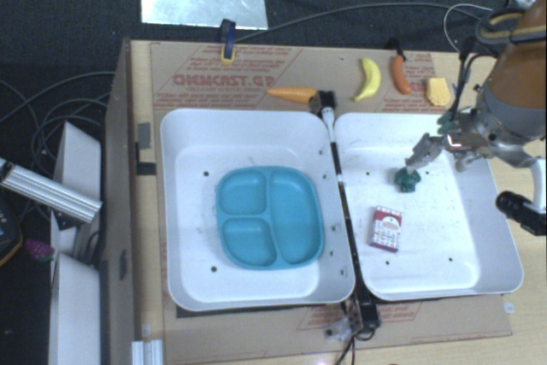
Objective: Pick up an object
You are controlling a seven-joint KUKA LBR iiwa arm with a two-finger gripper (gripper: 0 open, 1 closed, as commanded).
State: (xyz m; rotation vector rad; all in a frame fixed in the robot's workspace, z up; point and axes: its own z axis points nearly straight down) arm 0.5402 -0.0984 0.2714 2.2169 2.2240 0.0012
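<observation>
- Nearest the camera, the front rim of the left shallow white bin (256, 302) is sitting on the bench (214, 81), and a light-blue plastic tray with three compartments (269, 215) is lying flat in its middle, well apart from the arm.
- Moving right, the second white bin (479, 278) is holding a small red-and-white flat carton (386, 229) near its front left, lying with its long axis running roughly front to back.
- Behind that carton, a small dark-green lumpy object (407, 179) is resting on the bin floor; I judge this the likeliest pick, since it is lying just below and left of the jaws.
- The grey two-finger gripper (425, 154) is hanging close above the green object, tilted down toward the left; whether the jaws are apart or together I cannot tell, and nothing is showing between them.
- The coming move is turning on that small offset: the jaws need to shift slightly left and toward the front, then descend.
- Along the back of the bench an orange carrot (293, 94), a yellow banana (368, 79) and a red-orange pepper (400, 74) are lying outside the bins.
</observation>
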